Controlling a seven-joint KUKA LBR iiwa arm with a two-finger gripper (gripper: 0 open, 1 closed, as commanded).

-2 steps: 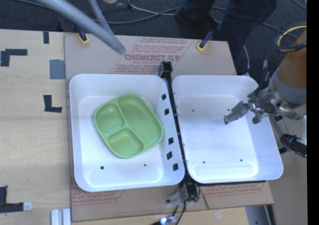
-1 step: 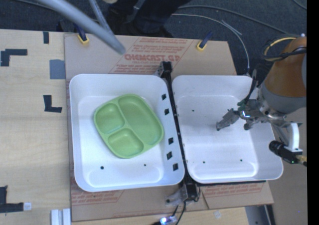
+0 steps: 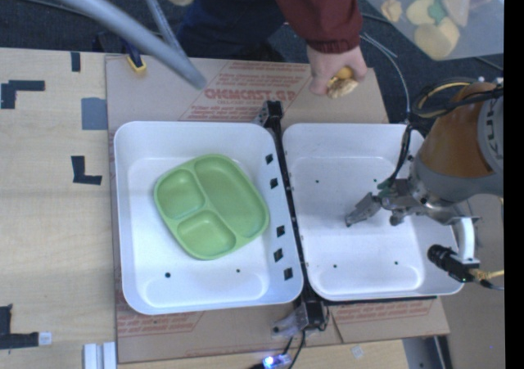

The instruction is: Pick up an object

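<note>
I reach in from the right, my grey arm (image 3: 458, 155) with its orange band bent over the right bin (image 3: 327, 150), and my hand (image 3: 360, 212) hangs low over that bin's white floor, near its middle. My fingers (image 3: 358, 213) point left toward the divider; they look drawn close together, but from this slanted angle I cannot tell whether they are parted or closed, and I see nothing between them. The green divided plate (image 3: 213, 205) lies flat in the left bin (image 3: 139, 277), slightly turned, its three compartments facing up, well apart from my hand and across the black clips that join the two bins. Beyond the bins, a person's hand (image 3: 337, 73) in a dark red sleeve rests on the cardboard sheet of the bench (image 3: 49, 220), holding a small yellowish object (image 3: 342, 81).
</note>
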